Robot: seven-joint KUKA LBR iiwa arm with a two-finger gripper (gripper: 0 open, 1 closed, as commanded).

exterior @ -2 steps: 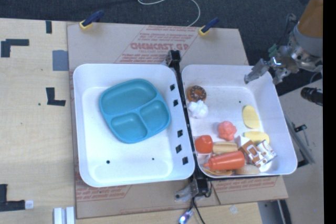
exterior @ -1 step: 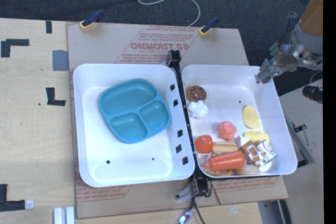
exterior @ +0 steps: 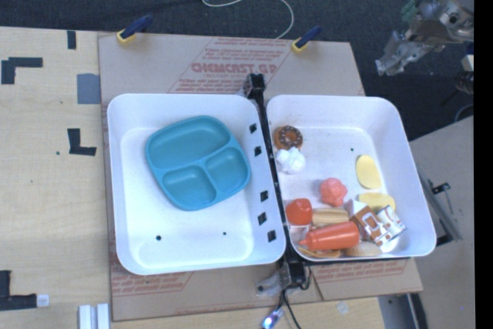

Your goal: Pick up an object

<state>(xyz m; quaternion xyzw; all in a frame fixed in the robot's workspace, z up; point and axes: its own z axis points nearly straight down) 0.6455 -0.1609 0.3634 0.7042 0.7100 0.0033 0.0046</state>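
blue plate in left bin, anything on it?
Empty. The blue plate lies flat in the left bin; all three compartments show bare blue.

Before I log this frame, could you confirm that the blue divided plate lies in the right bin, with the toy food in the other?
Not quite: the camera view shows the blue divided plate in the left bin; the toy food is in the right bin.

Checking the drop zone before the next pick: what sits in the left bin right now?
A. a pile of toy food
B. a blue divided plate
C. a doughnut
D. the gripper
B: the blue divided plate lies alone in the left bin; the toy food is in the right bin.
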